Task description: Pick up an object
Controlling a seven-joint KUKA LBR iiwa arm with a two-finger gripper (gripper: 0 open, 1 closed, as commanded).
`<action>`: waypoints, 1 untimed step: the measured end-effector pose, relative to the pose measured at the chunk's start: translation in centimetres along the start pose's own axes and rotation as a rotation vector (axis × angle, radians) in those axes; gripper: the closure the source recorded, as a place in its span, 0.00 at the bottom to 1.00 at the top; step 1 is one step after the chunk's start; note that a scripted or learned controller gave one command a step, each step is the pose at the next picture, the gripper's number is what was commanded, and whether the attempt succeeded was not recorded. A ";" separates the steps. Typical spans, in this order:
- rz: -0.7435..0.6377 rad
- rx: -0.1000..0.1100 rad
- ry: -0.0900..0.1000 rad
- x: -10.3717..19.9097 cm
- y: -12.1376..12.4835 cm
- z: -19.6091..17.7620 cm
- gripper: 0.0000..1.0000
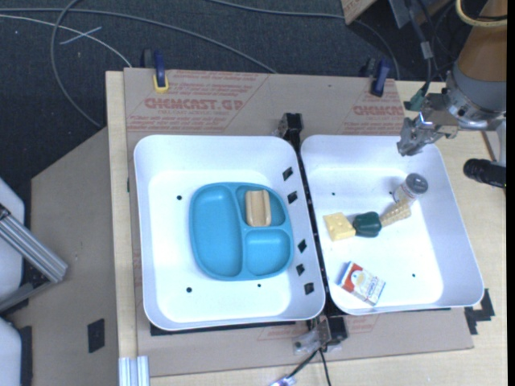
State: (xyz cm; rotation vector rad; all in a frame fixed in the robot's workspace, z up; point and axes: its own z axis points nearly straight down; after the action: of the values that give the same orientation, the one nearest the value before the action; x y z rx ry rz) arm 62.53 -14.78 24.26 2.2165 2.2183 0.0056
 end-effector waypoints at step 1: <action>0.000 0.000 0.000 0.0 0.1 -4.0 1.00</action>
State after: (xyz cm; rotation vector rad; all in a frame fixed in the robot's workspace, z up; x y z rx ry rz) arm 62.64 -14.79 28.21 2.2161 2.2189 0.0054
